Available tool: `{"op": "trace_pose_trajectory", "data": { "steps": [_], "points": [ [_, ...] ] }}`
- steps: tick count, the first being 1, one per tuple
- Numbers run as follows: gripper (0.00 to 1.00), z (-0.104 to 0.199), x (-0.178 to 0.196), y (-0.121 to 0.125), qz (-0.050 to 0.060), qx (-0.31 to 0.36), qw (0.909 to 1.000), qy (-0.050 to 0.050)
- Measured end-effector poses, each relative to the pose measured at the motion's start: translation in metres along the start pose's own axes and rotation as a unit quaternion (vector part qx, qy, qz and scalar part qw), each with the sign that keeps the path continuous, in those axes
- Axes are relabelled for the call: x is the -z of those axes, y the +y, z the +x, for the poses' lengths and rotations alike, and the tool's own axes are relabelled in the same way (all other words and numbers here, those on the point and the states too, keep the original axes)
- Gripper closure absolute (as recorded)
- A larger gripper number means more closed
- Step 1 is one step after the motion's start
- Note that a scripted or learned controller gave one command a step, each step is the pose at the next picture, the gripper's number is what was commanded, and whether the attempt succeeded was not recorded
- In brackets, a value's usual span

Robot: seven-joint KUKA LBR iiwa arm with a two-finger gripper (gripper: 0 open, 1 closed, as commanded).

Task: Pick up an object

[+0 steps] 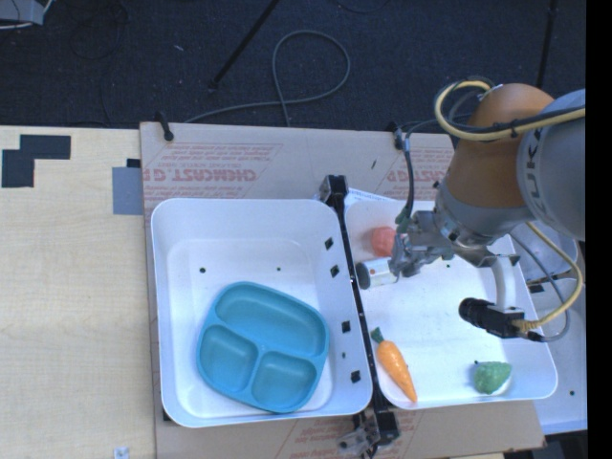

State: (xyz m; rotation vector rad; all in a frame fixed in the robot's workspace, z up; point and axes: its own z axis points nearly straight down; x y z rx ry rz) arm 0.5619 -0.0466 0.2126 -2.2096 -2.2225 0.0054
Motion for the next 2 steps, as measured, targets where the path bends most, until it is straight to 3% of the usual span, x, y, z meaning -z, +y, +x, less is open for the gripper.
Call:
{"op": "trace_pose_trajectory", "data": {
  "steps": [2],
  "points": [
    [1.0,0.112,0.005,0.044,-0.001,0.0,1.0,-0.001]
  ]
}}
